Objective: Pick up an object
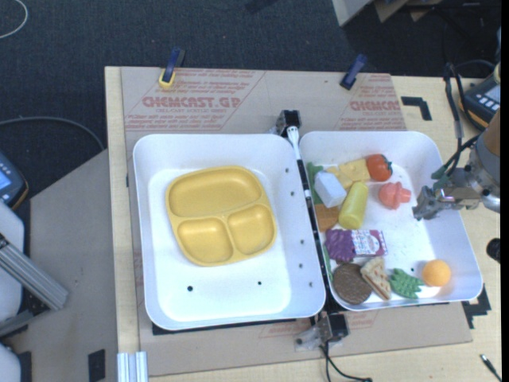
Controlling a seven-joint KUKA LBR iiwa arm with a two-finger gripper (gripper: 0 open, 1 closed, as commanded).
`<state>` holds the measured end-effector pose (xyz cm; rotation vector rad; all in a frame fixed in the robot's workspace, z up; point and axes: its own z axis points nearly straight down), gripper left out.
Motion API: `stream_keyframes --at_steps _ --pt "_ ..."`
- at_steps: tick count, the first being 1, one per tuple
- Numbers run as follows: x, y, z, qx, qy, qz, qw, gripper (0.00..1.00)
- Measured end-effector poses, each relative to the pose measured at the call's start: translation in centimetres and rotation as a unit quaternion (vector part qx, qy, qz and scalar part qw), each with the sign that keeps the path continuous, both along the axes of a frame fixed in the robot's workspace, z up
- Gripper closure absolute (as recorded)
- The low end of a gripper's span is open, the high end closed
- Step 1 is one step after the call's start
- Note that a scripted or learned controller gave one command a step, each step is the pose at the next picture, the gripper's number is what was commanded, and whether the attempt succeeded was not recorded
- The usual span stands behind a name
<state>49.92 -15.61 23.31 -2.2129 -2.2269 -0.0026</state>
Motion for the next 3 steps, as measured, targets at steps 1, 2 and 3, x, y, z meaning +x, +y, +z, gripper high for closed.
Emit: stream_keyframes --at_steps 1,2,3 --pt "0.5 5.3 0.7 0.0 0.0 0.0 1.0 1.0" --pt "1.1 10.0 0.9 -0.0007 -0.001 0.0 1.0 1.0" --pt "2.9 15.1 0.7 -0.0009 -0.002 0.0 1.0 1.0"
